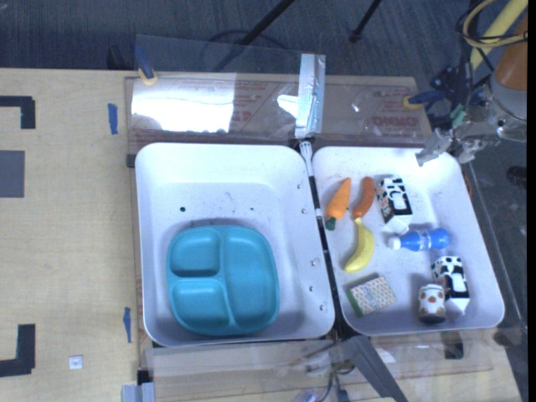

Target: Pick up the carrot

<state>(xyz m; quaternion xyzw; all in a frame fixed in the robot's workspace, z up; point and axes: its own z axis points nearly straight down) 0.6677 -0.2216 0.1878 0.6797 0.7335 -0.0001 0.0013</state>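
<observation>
Carrot (338, 198) lies in right bin (481, 249), upper-left part, just beside a sausage (365, 198), above the banana (360, 249). Tool (444, 143) sits at bin's top-right corner, well apart; can't tell if open. Step: approach, I'd judge. Next: move left over carrot, descend.

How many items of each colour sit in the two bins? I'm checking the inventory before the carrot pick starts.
Orange: 2, the carrot and a sausage-like piece
Yellow: 1, banana
Blue: 2, bottle and divided plate
Black-and-white: 2, cartons
Other: 2, patterned sponge, small can
Total: 9
</observation>
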